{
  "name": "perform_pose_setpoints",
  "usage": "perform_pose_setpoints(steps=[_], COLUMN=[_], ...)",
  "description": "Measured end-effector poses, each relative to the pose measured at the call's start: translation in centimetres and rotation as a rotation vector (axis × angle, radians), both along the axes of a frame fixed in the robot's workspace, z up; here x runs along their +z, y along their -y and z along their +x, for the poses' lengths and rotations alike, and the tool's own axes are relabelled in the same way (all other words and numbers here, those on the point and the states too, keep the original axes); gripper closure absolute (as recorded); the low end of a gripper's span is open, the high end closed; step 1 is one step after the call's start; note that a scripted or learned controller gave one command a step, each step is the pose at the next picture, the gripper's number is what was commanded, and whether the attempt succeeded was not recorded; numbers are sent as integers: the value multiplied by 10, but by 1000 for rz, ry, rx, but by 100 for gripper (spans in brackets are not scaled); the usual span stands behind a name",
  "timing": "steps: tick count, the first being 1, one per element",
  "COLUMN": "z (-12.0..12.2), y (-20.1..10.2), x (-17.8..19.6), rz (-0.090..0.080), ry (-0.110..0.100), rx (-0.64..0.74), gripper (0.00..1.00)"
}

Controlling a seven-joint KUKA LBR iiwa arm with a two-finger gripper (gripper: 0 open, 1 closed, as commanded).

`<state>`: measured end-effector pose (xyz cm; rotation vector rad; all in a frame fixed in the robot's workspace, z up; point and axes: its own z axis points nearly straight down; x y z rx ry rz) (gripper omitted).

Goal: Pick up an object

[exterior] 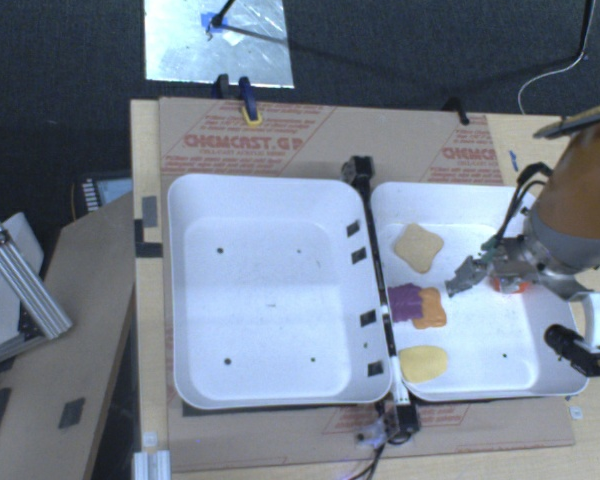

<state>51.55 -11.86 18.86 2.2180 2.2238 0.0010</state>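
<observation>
Four small objects are counted in the right bin (pixel 540 373), namely a tan piece (pixel 418 246), a purple piece (pixel 405 301) touching an orange piece (pixel 432 311), and a yellow piece (pixel 423 363), while the gripper (pixel 464 274), whose grasp cannot be told, is seen just right of them beside a red item (pixel 510 284).

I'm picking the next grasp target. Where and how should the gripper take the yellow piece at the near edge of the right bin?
Probably from straight above, fingers closing across the short width of the yellow piece. It lies flat, an oval with its long axis left-right, and hugs the right bin's left wall, so a sideways approach looks blocked.
</observation>
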Motion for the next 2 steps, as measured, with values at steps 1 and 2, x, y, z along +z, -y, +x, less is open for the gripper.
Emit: perform_pose_setpoints(steps=[1, 2], z=[1, -1], y=[0, -73], x=[11, 128], rz=[0, 2], ry=[3, 15], rx=[2, 11], gripper=[100, 100])
